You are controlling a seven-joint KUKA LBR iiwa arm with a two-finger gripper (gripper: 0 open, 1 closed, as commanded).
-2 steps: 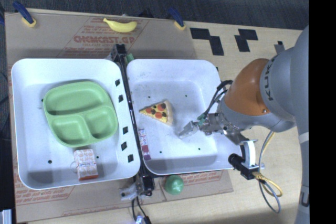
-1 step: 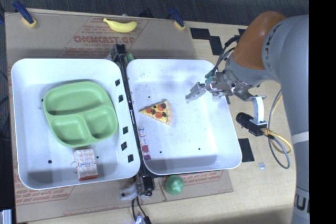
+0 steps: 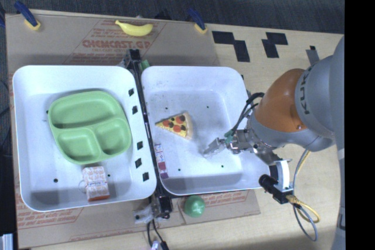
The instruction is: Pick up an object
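A toy pizza slice (image 3: 176, 125) lies flat near the left wall of the right bin (image 3: 193, 76). My gripper (image 3: 214, 147) hangs low over the right bin's floor, to the right of and a little nearer than the slice, apart from it. Nothing shows between its fingers. In the left bin (image 3: 26, 126) sit a green divided tray (image 3: 89, 125) and a small orange and white carton (image 3: 95, 182).
A green ball (image 3: 194, 205) rests on the cardboard in front of the right bin. A yellow banana (image 3: 134, 27) lies behind the bins. The arm's orange band and grey body cover the bench to the right of the right bin.
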